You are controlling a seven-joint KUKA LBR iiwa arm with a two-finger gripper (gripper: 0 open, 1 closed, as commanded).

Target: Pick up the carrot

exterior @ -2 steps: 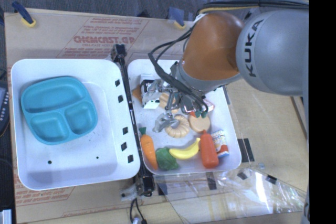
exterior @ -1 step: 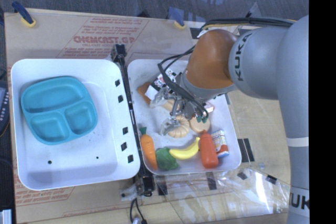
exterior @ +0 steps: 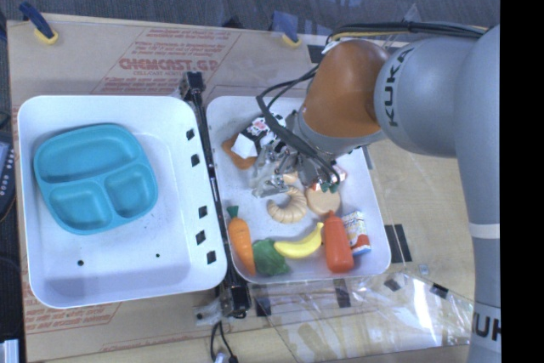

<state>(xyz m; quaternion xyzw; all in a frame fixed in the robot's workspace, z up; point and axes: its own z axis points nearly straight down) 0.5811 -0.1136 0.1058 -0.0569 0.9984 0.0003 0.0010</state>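
The gripper (exterior: 280, 170) hangs low over the middle of the right bin (exterior: 374, 183), just above a croissant (exterior: 289, 206); whether it is apart or together I cannot tell; nothing visibly sits in it. The carrot (exterior: 241, 242) lies at the bin's near-left corner, untouched, its green top (exterior: 269, 258) pointing near and right, so the pick appears not yet begun. Beside it: a smooth curved banana (exterior: 301, 245), a glossy red bottle (exterior: 337, 242). The left bin (exterior: 102, 276) holds a matte blue divided tray (exterior: 93, 177).
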